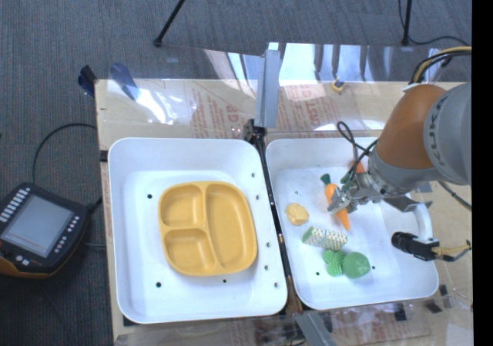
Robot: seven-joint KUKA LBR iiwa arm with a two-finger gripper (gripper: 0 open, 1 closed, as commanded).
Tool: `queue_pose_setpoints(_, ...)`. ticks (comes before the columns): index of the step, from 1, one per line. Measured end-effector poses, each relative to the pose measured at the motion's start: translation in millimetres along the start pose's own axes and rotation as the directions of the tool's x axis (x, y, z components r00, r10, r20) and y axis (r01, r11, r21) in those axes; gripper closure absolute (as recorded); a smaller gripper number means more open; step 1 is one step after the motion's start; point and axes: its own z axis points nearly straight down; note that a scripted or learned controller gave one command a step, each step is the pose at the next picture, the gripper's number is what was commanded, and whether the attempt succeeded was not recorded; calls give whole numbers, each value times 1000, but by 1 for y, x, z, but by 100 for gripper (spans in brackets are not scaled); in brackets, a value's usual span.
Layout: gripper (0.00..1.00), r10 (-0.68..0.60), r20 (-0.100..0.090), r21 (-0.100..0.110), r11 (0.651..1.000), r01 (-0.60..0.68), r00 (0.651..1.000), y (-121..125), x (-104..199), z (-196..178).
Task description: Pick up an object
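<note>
You've got two glossy white bins on the worktop: the left bin (123, 183) has a smooth yellow divided plate (206, 226), the right bin (308, 290) has toy food. The gripper (341, 206) sits right at the orange carrot (337, 204); can't tell if it's apart or together. Come down straight along that tapered body. The ridged corn piece (325, 238) and green ball (356, 265) lie nearer.

I can make out little lettering here. My arm (431, 132) carries dark letters on its grey casing at the right, too cropped to read. The clear sheet (223, 109) behind the bins bears faint reddish print, mirrored and blurred, which I cannot read.
</note>
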Motion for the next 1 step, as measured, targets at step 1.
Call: queue_pose_setpoints(1, 100, -17, 4, -14, 1000, 17, 1000, 33, 47, -116)
